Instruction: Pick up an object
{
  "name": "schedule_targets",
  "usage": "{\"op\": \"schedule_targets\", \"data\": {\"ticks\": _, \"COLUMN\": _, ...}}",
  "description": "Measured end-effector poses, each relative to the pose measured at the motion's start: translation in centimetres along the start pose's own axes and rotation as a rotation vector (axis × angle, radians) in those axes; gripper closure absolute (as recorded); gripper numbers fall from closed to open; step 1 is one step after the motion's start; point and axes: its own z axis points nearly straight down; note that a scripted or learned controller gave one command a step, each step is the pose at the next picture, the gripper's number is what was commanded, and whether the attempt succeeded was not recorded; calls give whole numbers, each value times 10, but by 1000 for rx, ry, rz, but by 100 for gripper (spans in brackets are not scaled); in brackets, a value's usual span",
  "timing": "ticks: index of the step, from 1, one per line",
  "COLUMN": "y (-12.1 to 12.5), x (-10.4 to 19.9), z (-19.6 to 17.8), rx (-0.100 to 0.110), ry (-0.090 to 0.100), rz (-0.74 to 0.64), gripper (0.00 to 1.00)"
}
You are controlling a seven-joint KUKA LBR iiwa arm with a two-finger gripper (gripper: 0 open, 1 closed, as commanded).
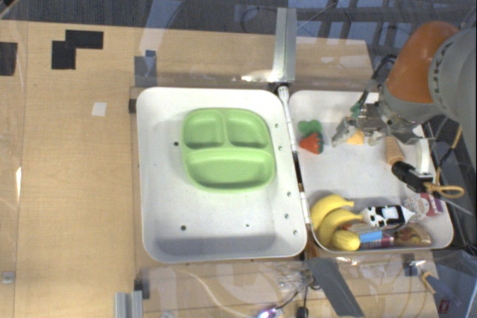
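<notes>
My gripper (350, 132) hangs low in the right bin (358, 182), near its back. A small yellow-orange piece (358, 137) lies right at its tip, touching or nearly so. A red toy strawberry with a green top (311, 138) sits just to the left of the gripper. A tan cone-shaped toy (393, 150) lies to the right of it. Along the front wall are a bunch of yellow bananas (334, 220) and a black-and-white cow figure (384, 216).
The left bin (160, 182) holds a green divided plate (226, 147) near its middle. A metal divider (292, 153) separates the two bins. Small mixed items (387, 237) crowd the right bin's front right corner. The arm's orange band (417, 71) rises at the right.
</notes>
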Motion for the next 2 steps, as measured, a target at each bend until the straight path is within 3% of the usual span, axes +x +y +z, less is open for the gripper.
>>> {"op": "schedule_targets", "data": {"ticks": 1, "y": 35, "x": 17, "z": 11, "rx": 7, "ry": -3, "rz": 133, "gripper": 0}}
{"op": "schedule_targets", "data": {"ticks": 2, "y": 38, "x": 19, "z": 2, "rx": 3, "ry": -2, "rz": 125, "gripper": 100}}
